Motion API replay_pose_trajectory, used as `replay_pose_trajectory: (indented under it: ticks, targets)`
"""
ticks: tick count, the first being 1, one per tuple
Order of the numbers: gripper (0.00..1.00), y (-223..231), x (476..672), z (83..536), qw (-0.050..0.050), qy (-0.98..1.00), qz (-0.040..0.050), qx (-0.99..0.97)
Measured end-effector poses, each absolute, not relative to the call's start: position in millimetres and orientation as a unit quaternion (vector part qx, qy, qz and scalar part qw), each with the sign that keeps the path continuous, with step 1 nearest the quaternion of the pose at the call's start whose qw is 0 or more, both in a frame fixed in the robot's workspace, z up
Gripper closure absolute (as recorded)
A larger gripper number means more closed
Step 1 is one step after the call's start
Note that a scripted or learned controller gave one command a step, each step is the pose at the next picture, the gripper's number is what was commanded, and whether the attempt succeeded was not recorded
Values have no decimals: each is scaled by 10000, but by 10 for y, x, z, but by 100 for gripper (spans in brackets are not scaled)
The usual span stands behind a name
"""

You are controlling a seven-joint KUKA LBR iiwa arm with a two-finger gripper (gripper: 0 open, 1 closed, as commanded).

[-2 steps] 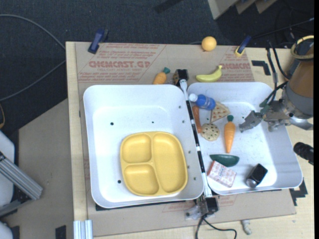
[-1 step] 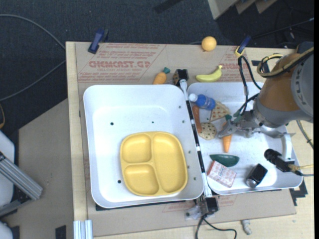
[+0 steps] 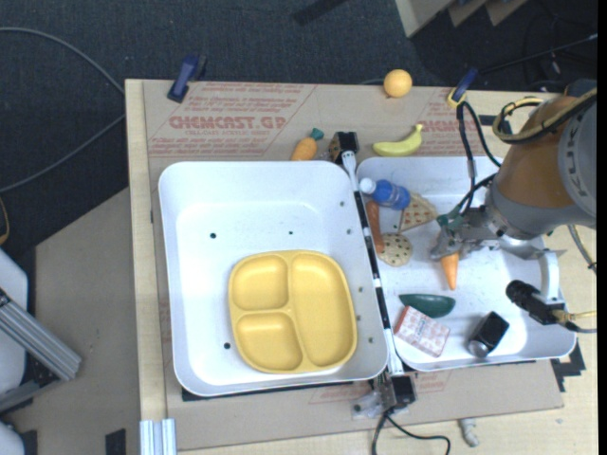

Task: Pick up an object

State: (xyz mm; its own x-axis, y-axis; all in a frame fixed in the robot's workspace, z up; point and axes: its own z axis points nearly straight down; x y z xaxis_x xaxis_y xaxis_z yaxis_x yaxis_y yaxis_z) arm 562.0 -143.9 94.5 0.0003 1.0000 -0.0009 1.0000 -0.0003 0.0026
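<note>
One gripper hovers right of centre, touching the small orange plastic carrot; its opening I cannot tell. Next: close and lift.

**Arm: appearance as observed**

Arm: grey rounded housing with a broad orange band above the wrist. Black cables loop alongside the orange section. Wrist end carries grey metal hardware, small and dim; detail there cannot be made out.
</note>
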Motion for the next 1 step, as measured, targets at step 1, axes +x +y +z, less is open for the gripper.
replay_pose_trajectory:
  ticks: [1]
  targets:
    - [100,-768,5676,2138,7,7077,9,7066]
